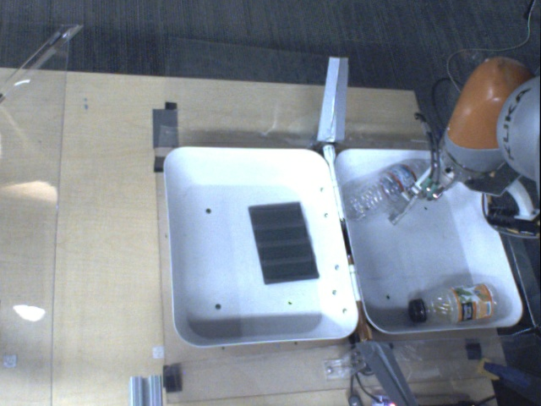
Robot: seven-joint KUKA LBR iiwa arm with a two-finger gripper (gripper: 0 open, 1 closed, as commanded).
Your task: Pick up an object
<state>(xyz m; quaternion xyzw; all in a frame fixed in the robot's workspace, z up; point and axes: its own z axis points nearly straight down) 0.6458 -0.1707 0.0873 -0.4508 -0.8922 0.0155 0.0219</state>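
I am hovering the gripper beside the clear crushed plastic bottle, far right bin; finger spread unclear. Slick plastic risks slipping.

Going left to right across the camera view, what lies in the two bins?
Dark ridged rectangular pad in the left bin → clear crumpled plastic bottle at the right bin's far left → gripper → black-capped bottle near the front wall.
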